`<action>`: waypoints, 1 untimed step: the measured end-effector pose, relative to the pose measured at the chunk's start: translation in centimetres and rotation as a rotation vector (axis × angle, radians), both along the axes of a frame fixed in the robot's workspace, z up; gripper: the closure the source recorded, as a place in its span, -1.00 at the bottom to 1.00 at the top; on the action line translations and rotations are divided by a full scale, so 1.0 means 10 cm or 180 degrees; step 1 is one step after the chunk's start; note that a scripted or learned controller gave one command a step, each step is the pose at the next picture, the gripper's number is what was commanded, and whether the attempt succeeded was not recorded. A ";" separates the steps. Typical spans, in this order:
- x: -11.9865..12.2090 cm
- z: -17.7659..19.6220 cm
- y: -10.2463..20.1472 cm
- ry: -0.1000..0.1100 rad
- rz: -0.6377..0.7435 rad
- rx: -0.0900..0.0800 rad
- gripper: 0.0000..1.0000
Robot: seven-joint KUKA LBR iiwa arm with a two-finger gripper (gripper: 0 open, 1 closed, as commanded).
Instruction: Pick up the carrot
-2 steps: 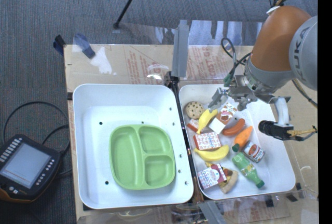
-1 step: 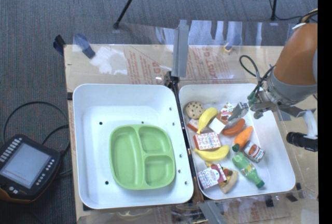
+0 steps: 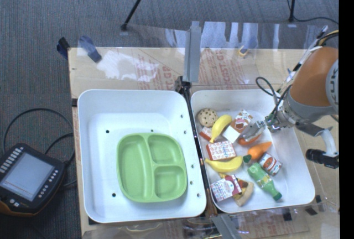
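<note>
While the grey KUKA arm with its orange band (image 3: 312, 80) reaches in from the right, its two-finger gripper (image 3: 253, 133) sits low over the right-hand shallow white bin (image 3: 301, 191). The fingers appear slightly parted and nothing is visible between them; how far they are open is too small to read with certainty.

Item, task object: small orange toy carrot with a green tip (image 3: 256, 151), lying on its side on the bin floor, just below and beside the gripper, seemingly not touching it. Its long axis runs at a slant, so a grip across the narrow body looks most suitable.

Item: two yellow toy bananas, one upper (image 3: 220, 126), one lower (image 3: 225, 165), crowding the carrot's left.

Item: round speckled cookie (image 3: 207, 117), near the bin's upper left corner.

Item: small red-and-white carton (image 3: 220, 150), between the bananas.

Item: green toy bottle (image 3: 264, 181) and small labelled can (image 3: 270, 164), just below the carrot; these neighbours leave little clearance for the fingers.

Item: pale green three-compartment plastic plate (image 3: 151, 166), lying flat in the left-hand white bin (image 3: 94, 116), well apart from the work.

Judgement: the gripper is placed for descent, the pickup not yet made.
</note>
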State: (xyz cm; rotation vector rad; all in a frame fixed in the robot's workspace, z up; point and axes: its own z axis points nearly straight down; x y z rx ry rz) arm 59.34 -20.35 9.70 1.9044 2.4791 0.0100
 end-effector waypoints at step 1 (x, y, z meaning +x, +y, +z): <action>-0.46 -0.10 0.15 0.0059 0.0215 0.0019 -1.00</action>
